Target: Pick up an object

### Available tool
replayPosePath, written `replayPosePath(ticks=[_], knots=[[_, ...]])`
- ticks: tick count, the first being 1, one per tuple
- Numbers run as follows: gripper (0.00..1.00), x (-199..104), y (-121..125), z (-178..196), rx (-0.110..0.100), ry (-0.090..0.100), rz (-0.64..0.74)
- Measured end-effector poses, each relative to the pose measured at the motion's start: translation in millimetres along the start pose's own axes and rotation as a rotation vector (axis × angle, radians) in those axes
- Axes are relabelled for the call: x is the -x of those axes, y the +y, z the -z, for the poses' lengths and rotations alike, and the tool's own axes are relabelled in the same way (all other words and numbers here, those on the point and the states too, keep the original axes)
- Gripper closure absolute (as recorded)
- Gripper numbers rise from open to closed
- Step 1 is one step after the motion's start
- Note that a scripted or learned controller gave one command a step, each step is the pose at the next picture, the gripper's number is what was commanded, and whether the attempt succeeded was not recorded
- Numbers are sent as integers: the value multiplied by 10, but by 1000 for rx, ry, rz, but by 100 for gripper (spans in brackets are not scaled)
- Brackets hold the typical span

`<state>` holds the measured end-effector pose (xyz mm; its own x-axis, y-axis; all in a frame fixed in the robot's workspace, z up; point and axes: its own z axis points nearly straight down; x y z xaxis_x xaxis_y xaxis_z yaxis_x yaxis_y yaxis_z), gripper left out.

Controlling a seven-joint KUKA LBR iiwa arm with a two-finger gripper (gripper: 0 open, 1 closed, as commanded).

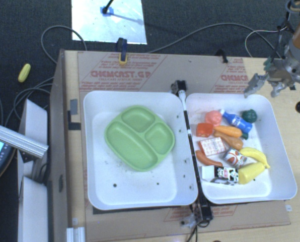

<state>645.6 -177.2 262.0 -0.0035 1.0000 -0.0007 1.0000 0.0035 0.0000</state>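
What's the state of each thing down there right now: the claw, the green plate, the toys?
Gripper: above the right bin's far corner, jaws spread, nothing between them.
Green plate: flat in the left bin, nothing on it.
Toys: piled in the right bin, untouched.
Banana: lying on the pile.
Blue bottle: lying on its side.

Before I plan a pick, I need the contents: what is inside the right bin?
The right bin holds crowded toy food: a banana, a carrot, a blue bottle, a checked box. Whatever lies beneath the pile is covered.
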Motion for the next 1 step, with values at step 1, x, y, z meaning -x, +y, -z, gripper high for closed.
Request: replayPosePath(ticks=[1], knots=[[0,277,-40,-1688,1,0,0]])
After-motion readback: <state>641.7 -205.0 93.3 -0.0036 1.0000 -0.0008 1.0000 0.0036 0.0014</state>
